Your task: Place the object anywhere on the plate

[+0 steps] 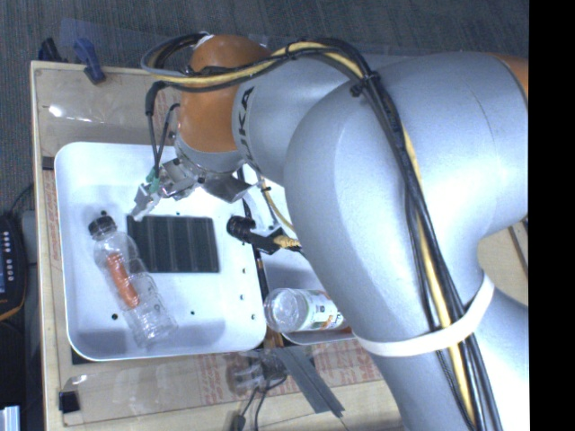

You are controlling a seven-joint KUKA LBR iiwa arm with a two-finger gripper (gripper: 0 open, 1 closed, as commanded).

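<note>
A black ribbed rectangular slab lies flat in the middle of the left white bin. A clear plastic bottle with an orange label lies along the slab's left side, cap toward the back. My gripper hangs just over the slab's back left corner, under the orange wrist band. A small green part shows at the gripper's tip. A clear capped jar with a printed label lies on its side at the front left of the right bin, mostly under my arm.
My grey arm covers nearly all of the right bin. A blue clamp grips the bench's back left corner. A metal clamp sits at the front edge between the bins. A black device stands left of the bench.
</note>
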